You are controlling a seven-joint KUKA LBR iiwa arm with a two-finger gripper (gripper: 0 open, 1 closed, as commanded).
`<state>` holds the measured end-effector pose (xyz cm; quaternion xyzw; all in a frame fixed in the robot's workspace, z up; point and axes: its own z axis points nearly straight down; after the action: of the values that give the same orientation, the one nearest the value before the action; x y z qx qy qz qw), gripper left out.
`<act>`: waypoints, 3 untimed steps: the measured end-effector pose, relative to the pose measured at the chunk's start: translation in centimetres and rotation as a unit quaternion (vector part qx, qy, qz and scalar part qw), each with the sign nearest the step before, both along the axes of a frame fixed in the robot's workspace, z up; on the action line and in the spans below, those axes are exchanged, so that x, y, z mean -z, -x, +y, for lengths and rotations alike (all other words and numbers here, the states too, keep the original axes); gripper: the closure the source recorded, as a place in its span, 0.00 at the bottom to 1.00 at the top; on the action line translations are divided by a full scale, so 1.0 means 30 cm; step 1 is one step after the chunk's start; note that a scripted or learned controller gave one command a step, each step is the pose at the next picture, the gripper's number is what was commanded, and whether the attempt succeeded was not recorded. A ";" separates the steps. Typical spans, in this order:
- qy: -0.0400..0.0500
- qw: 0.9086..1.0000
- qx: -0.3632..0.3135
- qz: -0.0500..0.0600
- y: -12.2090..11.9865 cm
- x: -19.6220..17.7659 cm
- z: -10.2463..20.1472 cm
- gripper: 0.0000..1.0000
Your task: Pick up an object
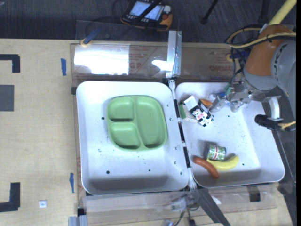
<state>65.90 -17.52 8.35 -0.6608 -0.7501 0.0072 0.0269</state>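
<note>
Note the green divided tray (137, 122) lying in the left bin (89, 126). In the right bin (254, 140), a banana (225, 163), a striped can (216, 151) and a sausage (206, 166) cluster near the front edge, well apart from the tool (217, 102). The tool sits low at the back, just beside a small pile of toys (198, 111) near the divider. Whether it is open or closed, you cannot tell.

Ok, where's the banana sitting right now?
The banana lies near the front of the right bin, touching the small green can behind it and the hot dog on its left.
</note>
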 end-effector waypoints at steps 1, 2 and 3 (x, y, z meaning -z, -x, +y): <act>0.017 0.998 0.051 -0.012 -0.005 -0.004 0.233 0.00; 0.006 0.999 -0.051 -0.002 0.008 -0.002 0.186 0.00; 0.013 0.999 0.034 -0.025 0.344 -0.009 0.089 0.00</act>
<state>55.57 -14.87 8.62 -0.6860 -0.7276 -0.0004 -0.0008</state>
